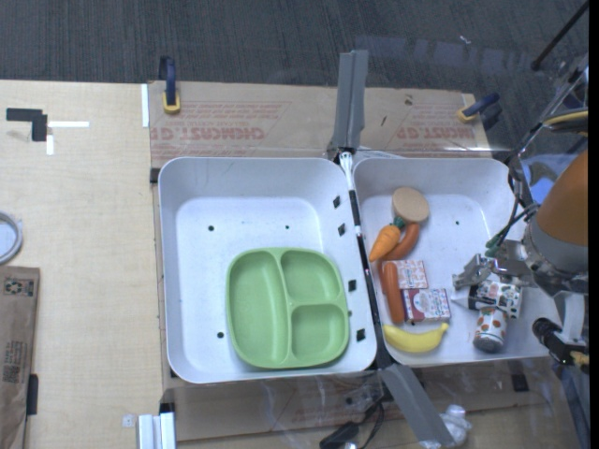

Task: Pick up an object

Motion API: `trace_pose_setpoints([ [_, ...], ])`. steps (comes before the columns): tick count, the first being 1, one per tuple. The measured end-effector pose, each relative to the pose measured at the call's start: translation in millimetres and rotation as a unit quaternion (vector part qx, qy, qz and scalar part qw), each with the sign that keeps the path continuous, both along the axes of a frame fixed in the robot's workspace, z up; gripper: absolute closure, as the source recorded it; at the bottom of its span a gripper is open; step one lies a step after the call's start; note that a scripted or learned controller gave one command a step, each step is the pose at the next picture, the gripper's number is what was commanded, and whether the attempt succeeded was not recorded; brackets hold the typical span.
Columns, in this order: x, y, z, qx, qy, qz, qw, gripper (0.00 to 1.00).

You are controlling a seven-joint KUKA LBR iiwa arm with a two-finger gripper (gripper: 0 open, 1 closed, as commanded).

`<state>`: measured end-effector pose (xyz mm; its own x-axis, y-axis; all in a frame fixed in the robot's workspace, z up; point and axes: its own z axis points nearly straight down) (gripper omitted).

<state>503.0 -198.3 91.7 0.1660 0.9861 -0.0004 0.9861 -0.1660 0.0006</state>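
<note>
end effector (482, 277): low in right bin, grip state unclear, can't tell
can (489, 327): just below it, upright
nearest target: can

A wooden bench (84, 251) carries two shallow white bins side by side, the left bin (178, 251) and the right bin (449, 178), with a grey divider post (351, 101) rising at the back between them. Brown cardboard (253, 120) lies behind the bins, held by a blue and yellow clamp (168, 87) on the left and another clamp (479, 110) on the right. On the bench's left side sit a black bracket (28, 122), a roll of tape (7, 239) and a brown paper bag (17, 354).
</note>
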Motion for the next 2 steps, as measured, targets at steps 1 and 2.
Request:
trace_pose_setpoints([
  [1, 0.1, -0.4, 8.7, 0.0002, 0.0, -0.001, 1.0, 1.0],
  [2, 0.1, -0.4, 8.7, 0.0002, 0.0, -0.001, 1.0, 0.0],
])
